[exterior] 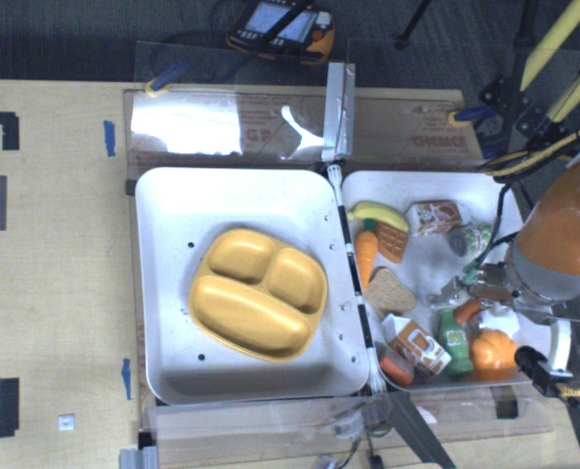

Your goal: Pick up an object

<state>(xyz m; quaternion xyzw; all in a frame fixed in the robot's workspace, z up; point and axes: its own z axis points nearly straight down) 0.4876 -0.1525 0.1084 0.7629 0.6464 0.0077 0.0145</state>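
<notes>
I see gripper (476, 291) low over right bin (422, 186) clutter; grip state unclear, nothing lifted yet.

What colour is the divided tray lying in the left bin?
Yellow. The divided tray shows plainly in the camera view, against the white left bin.

Two bins side by side. Left bin (163, 262): divided tray (258, 291) at its centre. Right bin (422, 186): banana (380, 213) at 11 o'clock, carrot (366, 254) at 9, bread slice (390, 291) just below it, carton (435, 216) at 12, pumpkin (494, 353) at 5, box (420, 347) at 7.
</notes>
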